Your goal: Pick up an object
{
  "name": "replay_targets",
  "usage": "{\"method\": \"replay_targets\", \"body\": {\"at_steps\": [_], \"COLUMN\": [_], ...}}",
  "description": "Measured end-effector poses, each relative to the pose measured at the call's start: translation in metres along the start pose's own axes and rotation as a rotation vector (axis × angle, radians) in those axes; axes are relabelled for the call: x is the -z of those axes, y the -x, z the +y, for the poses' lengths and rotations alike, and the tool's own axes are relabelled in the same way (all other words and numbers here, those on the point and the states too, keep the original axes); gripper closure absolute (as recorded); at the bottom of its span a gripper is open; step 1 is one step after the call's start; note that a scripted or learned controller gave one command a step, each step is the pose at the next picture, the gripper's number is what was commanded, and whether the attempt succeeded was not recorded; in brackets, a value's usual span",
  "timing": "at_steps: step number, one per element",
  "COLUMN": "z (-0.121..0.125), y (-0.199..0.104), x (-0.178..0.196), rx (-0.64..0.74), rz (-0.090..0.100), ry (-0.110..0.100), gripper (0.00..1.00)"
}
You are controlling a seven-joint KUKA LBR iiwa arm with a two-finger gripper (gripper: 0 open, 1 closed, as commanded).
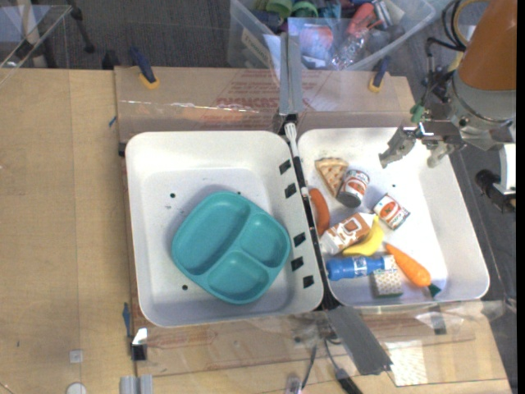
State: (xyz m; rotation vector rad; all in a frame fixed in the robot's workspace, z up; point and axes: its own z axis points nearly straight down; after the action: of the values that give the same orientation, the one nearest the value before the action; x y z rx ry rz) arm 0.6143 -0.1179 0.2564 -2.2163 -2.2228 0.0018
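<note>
The right bin (459, 220) holds a heap of toy food: a pizza slice (332, 172), a dark can (353, 187), a red and white can (391, 212), a sausage (320, 210), a brown carton (349, 231), a banana (373, 240), a blue bottle (357, 267), a carrot (410, 267) and a speckled sponge (387, 281). My gripper (415, 152) hangs above the back of this bin, to the right of the pizza slice and the dark can. It is open, with nothing between its fingers.
The left bin (148, 220) holds a teal divided plate (231, 246). A black-marked divider (297, 212) separates the two bins. Behind them stands a clear tub of mixed toys (328, 11), and blue clamps (146, 74) grip the cardboard at the back.
</note>
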Motion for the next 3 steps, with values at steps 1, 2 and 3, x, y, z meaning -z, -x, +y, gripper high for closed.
{"method": "replay_targets", "body": {"at_steps": [1,2,3], "z": [0.009,-0.002,-0.001], "y": [0.054,0.050,0.053], "x": [-0.093,-0.165,-0.154], "rx": [0.120,0.126,0.123], "rz": [-0.001,-0.004,-0.008], "ry": [0.001,0.015,0.020], "gripper": [0.00,0.00,1.00]}}
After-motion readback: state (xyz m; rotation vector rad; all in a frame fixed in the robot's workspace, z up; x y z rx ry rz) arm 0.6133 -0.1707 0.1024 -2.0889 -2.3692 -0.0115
